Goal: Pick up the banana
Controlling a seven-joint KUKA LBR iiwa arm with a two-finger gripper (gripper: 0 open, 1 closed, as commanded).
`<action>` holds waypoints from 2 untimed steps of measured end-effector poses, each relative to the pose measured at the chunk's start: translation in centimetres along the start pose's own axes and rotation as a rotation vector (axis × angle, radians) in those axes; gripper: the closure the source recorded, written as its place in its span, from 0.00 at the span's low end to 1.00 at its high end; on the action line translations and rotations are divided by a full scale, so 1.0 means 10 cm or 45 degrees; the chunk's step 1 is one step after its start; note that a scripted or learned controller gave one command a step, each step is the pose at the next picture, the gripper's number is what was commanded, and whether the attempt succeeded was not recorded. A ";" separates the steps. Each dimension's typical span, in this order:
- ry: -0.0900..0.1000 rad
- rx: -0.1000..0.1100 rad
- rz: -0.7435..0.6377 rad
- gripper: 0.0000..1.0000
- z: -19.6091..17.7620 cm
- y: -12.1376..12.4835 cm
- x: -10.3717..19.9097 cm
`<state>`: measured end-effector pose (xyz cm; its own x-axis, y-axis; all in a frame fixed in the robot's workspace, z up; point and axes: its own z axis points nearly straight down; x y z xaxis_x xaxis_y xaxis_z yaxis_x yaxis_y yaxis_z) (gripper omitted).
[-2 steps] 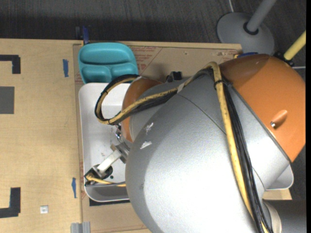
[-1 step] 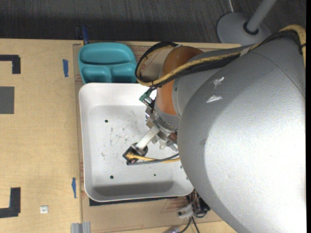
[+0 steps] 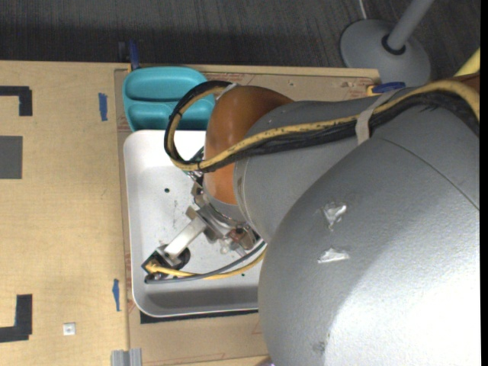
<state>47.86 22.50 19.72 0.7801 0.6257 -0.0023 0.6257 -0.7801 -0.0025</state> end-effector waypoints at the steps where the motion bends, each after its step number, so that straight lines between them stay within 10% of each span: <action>1: -0.002 0.002 -0.002 1.00 -0.10 0.00 0.01; 2: -0.004 0.004 -0.006 1.00 -0.20 -0.01 0.01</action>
